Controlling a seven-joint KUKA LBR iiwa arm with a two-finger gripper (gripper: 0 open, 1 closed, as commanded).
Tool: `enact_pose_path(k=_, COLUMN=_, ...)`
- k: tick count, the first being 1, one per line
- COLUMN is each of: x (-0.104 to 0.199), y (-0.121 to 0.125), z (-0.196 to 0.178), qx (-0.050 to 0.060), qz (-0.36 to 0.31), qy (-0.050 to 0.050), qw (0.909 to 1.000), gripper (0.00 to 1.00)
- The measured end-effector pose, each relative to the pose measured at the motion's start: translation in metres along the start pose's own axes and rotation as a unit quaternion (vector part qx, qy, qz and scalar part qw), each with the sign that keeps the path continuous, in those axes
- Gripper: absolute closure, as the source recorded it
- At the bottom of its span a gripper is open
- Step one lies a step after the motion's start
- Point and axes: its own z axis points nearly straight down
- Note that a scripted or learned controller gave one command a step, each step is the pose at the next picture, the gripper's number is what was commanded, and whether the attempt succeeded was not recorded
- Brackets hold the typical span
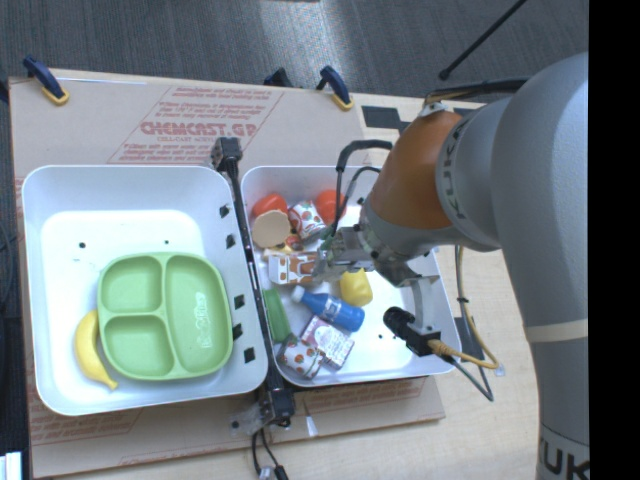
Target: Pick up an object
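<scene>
While your claw (330,251) sits low among the clutter in the right bin (425,366), a clean pick is far from sure.
You cannot tell how far it is open or whether it has anything, since the wrist hides it. Just beside it lie a yellow lemon-like piece (355,287), a blue bottle (335,311) and small cartons (285,266), packed close; it may nudge neighbours, pinch two, or close on none.
</scene>
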Motion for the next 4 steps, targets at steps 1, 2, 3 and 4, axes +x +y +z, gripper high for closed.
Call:
enact_pose_path(k=1, x=0.000, y=0.001, z=-0.010, qx=0.000, qz=-0.002, qy=-0.001, qw=1.0000, gripper=1.00)
enact_pose_path(k=2, x=0.000, y=0.002, z=-0.020, qx=0.000, qz=-0.003, qy=-0.001, qw=1.0000, gripper=1.00)
enact_pose_path(k=3, x=0.000, y=0.002, z=-0.031, qx=0.000, qz=-0.005, qy=-0.002, qw=1.0000, gripper=1.00)
enact_pose_path(k=4, x=0.001, y=0.003, z=-0.041, qx=0.000, qz=-0.006, qy=-0.002, qw=1.0000, gripper=1.00)
